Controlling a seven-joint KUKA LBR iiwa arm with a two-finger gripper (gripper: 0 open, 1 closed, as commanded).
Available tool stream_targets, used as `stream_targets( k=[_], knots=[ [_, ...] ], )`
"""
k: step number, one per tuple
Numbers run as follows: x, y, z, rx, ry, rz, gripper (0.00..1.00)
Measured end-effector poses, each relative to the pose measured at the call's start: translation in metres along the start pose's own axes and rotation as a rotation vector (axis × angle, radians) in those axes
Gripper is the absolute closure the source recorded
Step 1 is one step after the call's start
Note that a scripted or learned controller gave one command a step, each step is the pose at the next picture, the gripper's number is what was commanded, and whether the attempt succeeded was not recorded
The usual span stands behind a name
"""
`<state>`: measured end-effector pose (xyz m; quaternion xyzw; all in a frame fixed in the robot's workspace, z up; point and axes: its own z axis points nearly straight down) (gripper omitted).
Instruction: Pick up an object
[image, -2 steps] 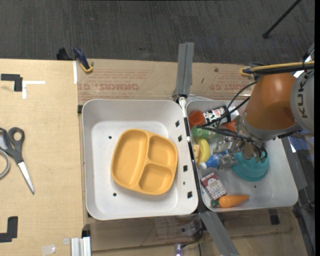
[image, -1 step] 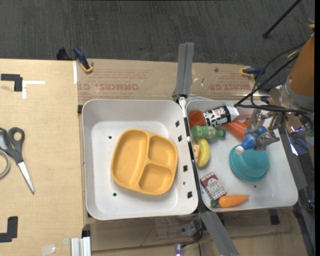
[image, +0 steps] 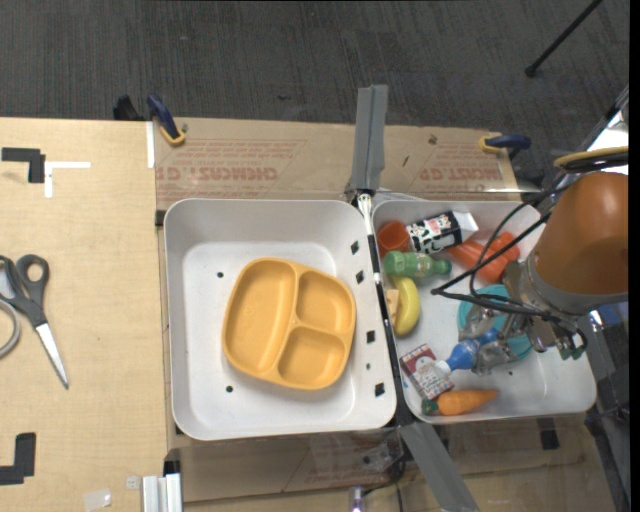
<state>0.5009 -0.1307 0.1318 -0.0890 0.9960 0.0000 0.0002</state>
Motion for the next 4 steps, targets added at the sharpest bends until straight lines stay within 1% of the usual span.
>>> stream_targets(
  k=[1,2,3,4],
  knots=[
    [-0.016,0.013,0.036,0.006,-0.01,0.255,1.0],
    [0.001,-0.04,-0.064,0.001,-0.004,0.192,1.0],
    [0.004,0.016,0.031,0.001,-0.004,0.147,1.0],
    [-0.036,-0.068,-0.106,0.0,-0.005,-0.184,1.0]
  ],
)
